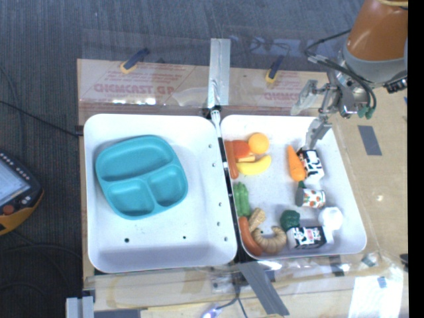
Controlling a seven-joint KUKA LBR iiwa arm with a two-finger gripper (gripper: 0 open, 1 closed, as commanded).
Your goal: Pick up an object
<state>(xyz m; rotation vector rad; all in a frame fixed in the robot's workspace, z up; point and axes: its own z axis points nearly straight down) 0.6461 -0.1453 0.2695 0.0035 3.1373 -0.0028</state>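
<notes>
A: How many bins, and what's in each?

B: 2 white bins. The left bin point(99, 244) holds 1 teal tray point(140, 175) with 3 compartments, nothing in them. The right bin point(351, 204) holds all the small items.

A: Count them for me, working from the carrot.

B: 1 carrot point(295, 163) lies near the bin's right side. Touching it on the right is 1 black-and-white carton point(312, 163); just below it, 1 small cup point(312, 197) with a red print. Left of the carrot sit 1 orange ball point(258, 142), 1 banana point(256, 166) and 1 orange block point(240, 150), bunched together. Below and left of the carrot: 1 green vegetable point(242, 198), 1 tan pastry point(265, 237), 1 broccoli piece point(289, 218). Below it: 1 more black-and-white carton point(309, 237) and 1 white round piece point(330, 217).

A: Any writing?

B: Red lettering on the cardboard point(152, 85) behind the bins, too faint to read. The carton prints are too small.

A: And the gripper?

B: The gripper point(318, 132) hangs just above and right of the carrot, at the bin's far edge. Nothing sits between its fingers; I can't tell whether they're spread or closed.
</notes>
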